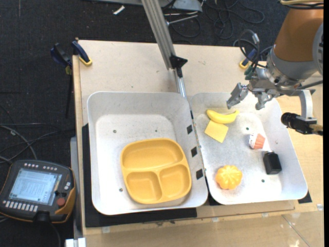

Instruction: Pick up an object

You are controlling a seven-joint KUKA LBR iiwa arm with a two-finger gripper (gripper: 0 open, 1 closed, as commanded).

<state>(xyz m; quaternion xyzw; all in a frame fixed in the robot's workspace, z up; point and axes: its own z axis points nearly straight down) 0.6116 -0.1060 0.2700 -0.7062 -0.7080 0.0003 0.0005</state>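
— Big yellow tray (154, 170) fills the left bin (100, 109); it's nowhere near the arm.

— Right. The action's in the right bin (288, 187). The gripper (248, 99) hangs over its far edge with its fingers spread and nothing between them.

— Closest thing?

— The banana (222, 116), just beside the nearer finger. Then the yellow wedge (216, 131) touching it, the orange fruit (229, 177) near the front, a black block (272, 162), and a small red-and-white piece (256, 141).

— What goes wrong?

— I'd guess the curved banana rolls off a fingertip, or the wedge gets nudged along.
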